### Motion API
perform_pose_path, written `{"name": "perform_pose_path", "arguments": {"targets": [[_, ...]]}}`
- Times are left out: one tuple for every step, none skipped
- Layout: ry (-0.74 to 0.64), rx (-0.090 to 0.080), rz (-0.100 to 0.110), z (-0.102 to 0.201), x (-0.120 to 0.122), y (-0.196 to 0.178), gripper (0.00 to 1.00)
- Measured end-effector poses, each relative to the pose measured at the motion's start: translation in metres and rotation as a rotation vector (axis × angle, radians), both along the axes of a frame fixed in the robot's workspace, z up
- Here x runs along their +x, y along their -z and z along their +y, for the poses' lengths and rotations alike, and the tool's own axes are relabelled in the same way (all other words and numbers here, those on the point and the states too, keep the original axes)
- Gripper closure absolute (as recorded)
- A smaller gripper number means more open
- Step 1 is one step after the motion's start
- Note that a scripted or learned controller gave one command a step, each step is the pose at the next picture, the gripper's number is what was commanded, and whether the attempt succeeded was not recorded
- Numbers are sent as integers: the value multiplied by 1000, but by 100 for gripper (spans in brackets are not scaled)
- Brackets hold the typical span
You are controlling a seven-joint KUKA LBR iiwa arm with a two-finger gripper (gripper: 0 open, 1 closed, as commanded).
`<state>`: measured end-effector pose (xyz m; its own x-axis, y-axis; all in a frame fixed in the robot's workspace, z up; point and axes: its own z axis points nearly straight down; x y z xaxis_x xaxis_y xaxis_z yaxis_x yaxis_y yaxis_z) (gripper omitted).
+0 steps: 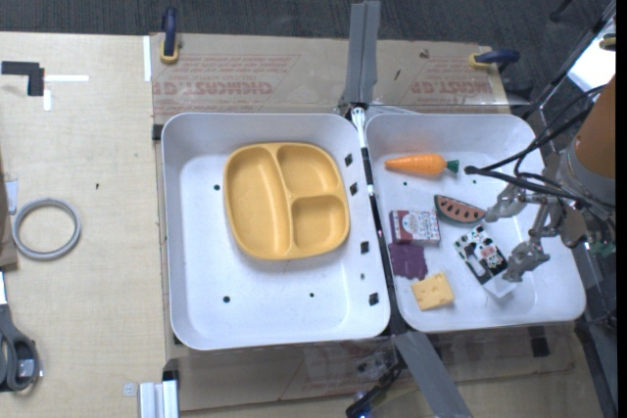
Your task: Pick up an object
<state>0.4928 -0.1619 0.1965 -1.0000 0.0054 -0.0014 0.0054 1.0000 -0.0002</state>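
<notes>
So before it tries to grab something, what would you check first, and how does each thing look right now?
1. Things within reach: ok. The right bin holds a toy carrot, watermelon slice, small box, purple piece, cheese wedge and a black-and-white card.
2. Gripper over that bin: ok, at its right side.
3. Nearest target: the card, beside the fingers.
4. Nothing gripped yet: ok.
5. Crowding: not ok, box and purple piece touch.
6. Yellow divided plate in the left bin: ok, out of the way.
</notes>
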Motion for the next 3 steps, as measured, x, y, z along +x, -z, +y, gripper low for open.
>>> {"name": "perform_pose_path", "arguments": {"targets": [[210, 0, 0, 15, 69, 97, 0], [437, -1, 0, 41, 134, 100, 0], [775, -5, 35, 42, 150, 108, 0]]}}
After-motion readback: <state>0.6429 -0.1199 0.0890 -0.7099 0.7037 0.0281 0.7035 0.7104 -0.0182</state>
